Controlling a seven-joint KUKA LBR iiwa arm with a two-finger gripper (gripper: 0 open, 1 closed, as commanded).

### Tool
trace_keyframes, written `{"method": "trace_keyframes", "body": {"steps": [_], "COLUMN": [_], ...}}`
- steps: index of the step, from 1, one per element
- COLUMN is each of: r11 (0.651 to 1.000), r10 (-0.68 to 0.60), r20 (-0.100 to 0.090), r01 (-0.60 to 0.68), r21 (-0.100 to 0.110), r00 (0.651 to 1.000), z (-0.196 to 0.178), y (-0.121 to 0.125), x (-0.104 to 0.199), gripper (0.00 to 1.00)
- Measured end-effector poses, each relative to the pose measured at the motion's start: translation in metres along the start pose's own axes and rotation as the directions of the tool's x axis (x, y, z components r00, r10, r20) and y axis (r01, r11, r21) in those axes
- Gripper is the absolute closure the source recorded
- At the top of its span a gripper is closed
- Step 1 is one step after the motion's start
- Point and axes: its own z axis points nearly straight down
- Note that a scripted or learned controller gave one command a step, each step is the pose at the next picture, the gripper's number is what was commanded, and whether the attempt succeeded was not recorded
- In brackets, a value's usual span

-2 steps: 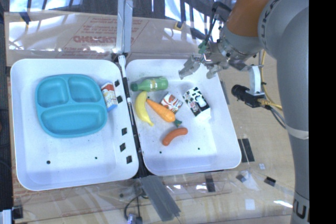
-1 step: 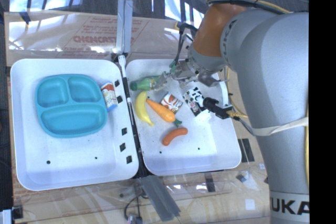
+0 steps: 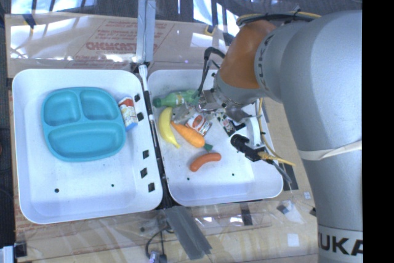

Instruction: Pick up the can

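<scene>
Overhead view of both bins. You see the arm [image 3: 320,83] reaching in from the right and bending down over the right bin [image 3: 246,182], with its orange band above the wrist. The gripper [image 3: 206,113] sits low in the upper middle of that bin, right on a tight cluster of items. From this slanted angle you cannot tell whether the gripper is parted, closed or clamped on anything, because the wrist body and the clutter hide the contact.

The can [image 3: 198,123], read here as the red-and-white cylinder lying tilted, rests directly beneath the gripper. It touches or nearly touches the carrot [image 3: 188,134] on its lower left. The green bottle [image 3: 175,98] lies just above, the banana [image 3: 166,126] lies just beside the carrot toward the bin's left wall, and the sausage [image 3: 205,161] lies apart, lower down.

The gripper's low, centred position suggests a grasp attempt on the can. The crowding explains the steep approach: you have little free room on either side.

Note a second small red, white and blue container [image 3: 128,113] in the left bin [image 3: 80,188], against its right wall beside the blue divided plate [image 3: 83,123]. It may also be a can, and its label is too small to settle that.
</scene>
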Motion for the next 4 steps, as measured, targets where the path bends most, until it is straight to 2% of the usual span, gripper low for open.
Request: {"method": "trace_keyframes", "body": {"steps": [1,2,3,4], "r11": [0.976,0.992,0.989,0.988], "r10": [-0.22,-0.122,-0.151,-0.156], "r20": [-0.001,-0.001,0.0,-0.002], "r01": [0.22,0.122,0.151,0.156], "r21": [0.008,0.009,0.007,0.011], "r00": [0.976,0.993,0.989,0.988], "z": [-0.096,-0.096,-0.096,-0.03], "y": [0.021,-0.04,-0.026,-0.024], "x": [0.072,0.041,0.091,0.001], "gripper": [0.0,0.0,0.0,0.0]}}
